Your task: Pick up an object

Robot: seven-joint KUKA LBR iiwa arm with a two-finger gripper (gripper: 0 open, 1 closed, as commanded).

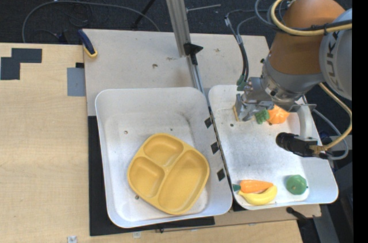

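On my feed the left bin point(109, 121) fills the lower middle of the frame, with a yellow divided tray point(168, 172) lying tilted inside it. To its right, the right bin point(253, 150) holds a carrot point(255, 185) resting on a banana point(260, 196) at the lower edge, and a green pepper point(296, 184) just beside them. Higher up, the gripper point(246, 110) hangs over the bin's upper part; how it is set I cannot tell. An orange fruit point(278, 115) and a small green piece point(263, 116) sit just right of it, under the arm point(302, 41).
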